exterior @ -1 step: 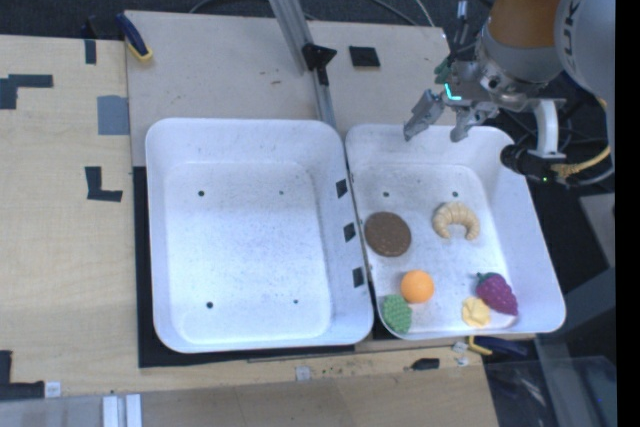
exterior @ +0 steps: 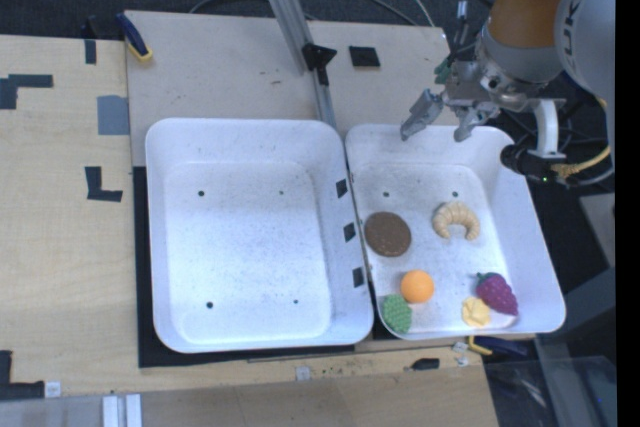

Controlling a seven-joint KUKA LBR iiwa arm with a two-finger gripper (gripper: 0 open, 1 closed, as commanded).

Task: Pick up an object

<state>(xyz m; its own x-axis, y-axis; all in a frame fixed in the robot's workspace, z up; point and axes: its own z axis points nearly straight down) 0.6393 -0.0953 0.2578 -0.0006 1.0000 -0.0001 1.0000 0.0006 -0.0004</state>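
My gripper (exterior: 440, 122) hangs above the far edge of the right bin (exterior: 525, 215), its two fingers spread apart with nothing between them. Below it in that bin lie a brown round cookie (exterior: 387, 233), a tan croissant (exterior: 457, 220), an orange ball (exterior: 417, 287), a green textured piece (exterior: 397, 314), a purple grape bunch (exterior: 497, 293) and a small yellow piece (exterior: 476, 312). The croissant is the nearest to the gripper, well toward the front of it.
The left bin (exterior: 160, 215) sits beside the right one, sharing a middle rim with black clips. A slanted metal post (exterior: 290, 5) rises behind the bins. Cables and a blue-yellow clamp (exterior: 135, 37) lie on the bench at the back.
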